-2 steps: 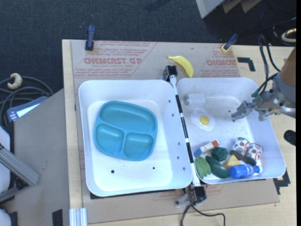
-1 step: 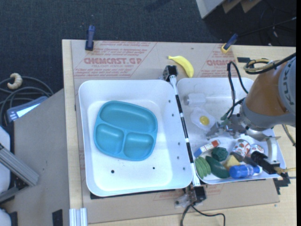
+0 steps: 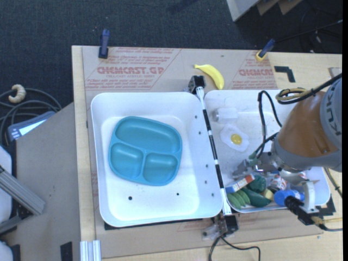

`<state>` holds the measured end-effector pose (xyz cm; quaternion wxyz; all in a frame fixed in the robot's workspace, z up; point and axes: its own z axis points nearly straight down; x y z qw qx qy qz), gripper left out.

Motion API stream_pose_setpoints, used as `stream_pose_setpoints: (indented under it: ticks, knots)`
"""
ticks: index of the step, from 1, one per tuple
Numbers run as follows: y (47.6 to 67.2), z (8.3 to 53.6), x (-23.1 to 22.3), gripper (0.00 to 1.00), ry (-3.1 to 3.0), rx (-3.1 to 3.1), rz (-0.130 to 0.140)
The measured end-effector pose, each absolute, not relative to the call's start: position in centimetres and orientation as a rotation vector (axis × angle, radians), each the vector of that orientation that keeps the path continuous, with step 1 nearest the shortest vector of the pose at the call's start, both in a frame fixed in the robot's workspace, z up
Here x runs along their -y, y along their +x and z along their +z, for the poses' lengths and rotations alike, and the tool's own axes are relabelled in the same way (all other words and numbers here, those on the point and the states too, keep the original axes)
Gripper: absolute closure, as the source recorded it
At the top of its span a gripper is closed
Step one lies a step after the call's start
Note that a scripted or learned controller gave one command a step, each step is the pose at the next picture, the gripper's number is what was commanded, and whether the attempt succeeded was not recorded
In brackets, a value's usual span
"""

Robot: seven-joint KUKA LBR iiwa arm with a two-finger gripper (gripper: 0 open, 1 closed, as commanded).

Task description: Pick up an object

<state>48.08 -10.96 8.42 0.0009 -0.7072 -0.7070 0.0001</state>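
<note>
Reaching low into right bin (image 3: 321, 197) | gripper (image 3: 260, 167) over object pile, jaw state cannot tell, wrist hides it | green veggie toy (image 3: 251, 198) glossy, elongated, just below jaws | marker (image 3: 241, 185) beside it | fried egg toy (image 3: 235, 139) above jaws | blue divided tray (image 3: 145, 150) left bin

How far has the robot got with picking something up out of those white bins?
Done: the arm has reached into the right bin, its hand low among the pile of toys. In hand: nothing visibly held, and the fingers are too hidden to judge. Left: gripping an item and lifting it. The blue tray sits untouched in the left bin.
</note>
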Motion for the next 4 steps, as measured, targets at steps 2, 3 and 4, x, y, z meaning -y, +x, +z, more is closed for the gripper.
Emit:
stream_pose_setpoints:
  ticks: [2, 3, 4]
  knots:
    - [47.8, 9.1, 9.9, 0.0, -2.219, 2.221, 0.001]
    - [47.9, 8.4, 13.3, 0.0, -2.224, 2.222, 0.0]
    - [50.4, 18.5, 12.0, 0.0, -2.222, 2.224, -0.002]
